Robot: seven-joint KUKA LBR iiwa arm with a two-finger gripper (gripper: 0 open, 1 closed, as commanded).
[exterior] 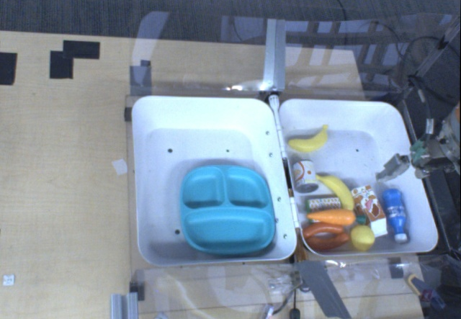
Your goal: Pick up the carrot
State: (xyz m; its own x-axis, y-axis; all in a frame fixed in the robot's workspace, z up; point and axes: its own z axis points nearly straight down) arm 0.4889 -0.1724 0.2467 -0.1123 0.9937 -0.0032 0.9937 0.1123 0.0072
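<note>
The carrot (pixel 331 217) lay lengthwise near the front of the right bin (pixel 374 119), wedged among other toys: a brown-red piece (pixel 325 237) touching it from the front, a lemon (pixel 362 237) at its tip end, a small printed bar (pixel 324 203) just behind it, and a banana (pixel 337 190) curving above that. It looked like moulded plastic, so I judged it light, stiff and fairly slick, likely to skid or roll if pinched off-centre. The best hold seemed across its thick middle, jaws set across its length, though the neighbours left little room on either side for them to drop in.

The gripper (pixel 397 165) hung at the right edge of that bin, well apart from the carrot, with nothing in it; whether its jaws stood apart or together I could not tell, for it was small and blurred against the rim. The arm behind it was cut off by the frame. A mug (pixel 305 175) and a blue bottle (pixel 394 214) also sat in the bin. The left bin (pixel 155 130) held a blue divided plate (pixel 227 208).
</note>
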